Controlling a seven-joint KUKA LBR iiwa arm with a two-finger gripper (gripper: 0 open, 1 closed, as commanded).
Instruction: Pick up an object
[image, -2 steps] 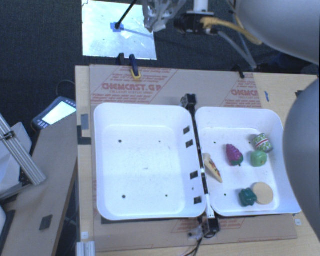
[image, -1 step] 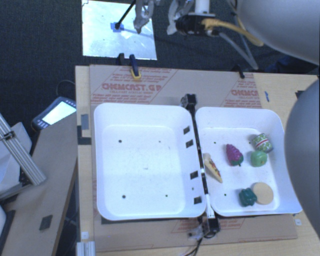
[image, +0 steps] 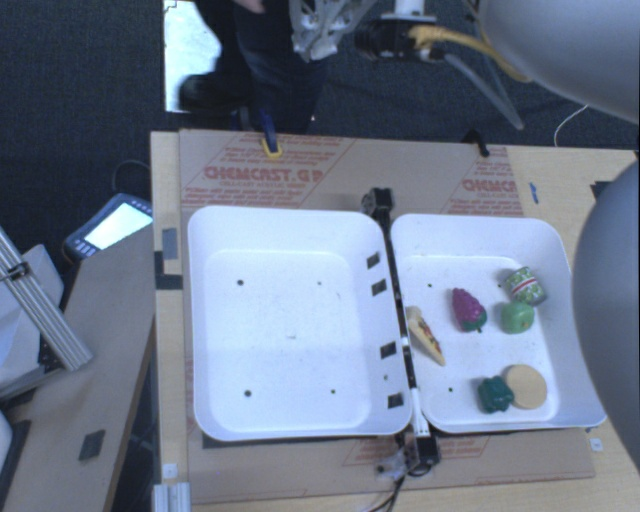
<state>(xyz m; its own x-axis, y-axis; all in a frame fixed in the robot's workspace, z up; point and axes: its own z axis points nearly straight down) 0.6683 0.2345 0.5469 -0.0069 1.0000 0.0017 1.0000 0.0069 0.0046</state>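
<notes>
The table (image: 170, 180) carries a brown board (image: 340, 165) printed in red with "CHEMCAST G…" at its upper left; a second red print at its upper right is partly covered and too faint to read in full. On the board lie 2 shallow white bins side by side, joined along the middle by a dark strip with clips.

The left bin (image: 290, 325) shows only its bare white floor with a few small dark dots.

The right bin (image: 470, 240) holds 6 small things. A yellow wedge with a reddish edge (image: 426, 337) lies near the bin's left wall. A magenta piece (image: 467, 308) sits close to the middle, with a green round piece (image: 517, 317) just to its right. Above that green piece is a small can with a green-and-white label (image: 524, 285), its writing too small to read. Near the lower right corner a dark green piece (image: 494, 394) touches a flat tan disc (image: 526, 386).

The tool (image: 320, 30) hangs at the top of the view, above the dark floor beyond the table, well apart from both bins; whether it is open or closed I cannot tell. A yellow cable (image: 450, 40) runs beside it. The arm's grey body (image: 610, 300) fills the right side.
</notes>
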